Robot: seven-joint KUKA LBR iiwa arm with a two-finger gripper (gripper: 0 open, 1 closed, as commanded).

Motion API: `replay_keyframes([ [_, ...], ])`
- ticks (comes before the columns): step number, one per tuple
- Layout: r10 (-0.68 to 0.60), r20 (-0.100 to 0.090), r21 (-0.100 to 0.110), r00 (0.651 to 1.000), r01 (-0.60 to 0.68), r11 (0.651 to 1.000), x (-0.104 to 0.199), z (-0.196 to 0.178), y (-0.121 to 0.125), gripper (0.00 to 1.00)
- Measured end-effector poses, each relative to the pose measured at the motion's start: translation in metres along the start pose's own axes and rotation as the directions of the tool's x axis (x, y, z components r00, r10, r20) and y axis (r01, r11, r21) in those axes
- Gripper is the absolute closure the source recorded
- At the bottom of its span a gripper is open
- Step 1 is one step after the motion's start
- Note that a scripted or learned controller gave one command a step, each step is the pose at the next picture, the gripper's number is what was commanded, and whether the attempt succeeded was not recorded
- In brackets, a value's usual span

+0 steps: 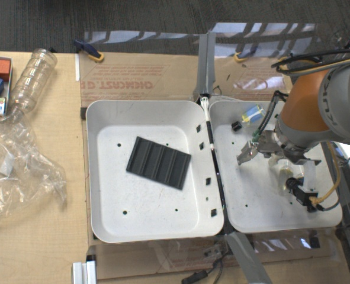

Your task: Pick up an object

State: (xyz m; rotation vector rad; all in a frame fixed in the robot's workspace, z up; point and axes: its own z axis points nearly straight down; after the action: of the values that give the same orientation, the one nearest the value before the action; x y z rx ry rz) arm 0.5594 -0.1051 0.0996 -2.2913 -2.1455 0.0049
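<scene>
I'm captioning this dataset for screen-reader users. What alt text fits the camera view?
A grey robot arm with an orange band reaches from the right over the right white bin, where small items lie. The left white bin holds a dark ribbed rectangular pad; a clear plastic bottle lies on the bench beyond.

Red print runs across the cardboard sheet behind the bins, upside down to the camera; the largest line appears to read "CHEMCAST", with a smaller line beside it too blurred to read. No other marking is legible.
</scene>
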Motion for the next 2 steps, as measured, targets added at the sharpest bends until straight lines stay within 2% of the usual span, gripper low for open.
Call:
replay_keyframes([
  [1, 0.209, -0.001, 0.002, 0.978, -0.209, 0.978, 0.0004, 0.0098, -0.0742, 0.00],
  [2, 0.214, 0.000, 0.003, 0.977, -0.214, 0.977, -0.0009, 0.0013, -0.0743, 1.00],
])
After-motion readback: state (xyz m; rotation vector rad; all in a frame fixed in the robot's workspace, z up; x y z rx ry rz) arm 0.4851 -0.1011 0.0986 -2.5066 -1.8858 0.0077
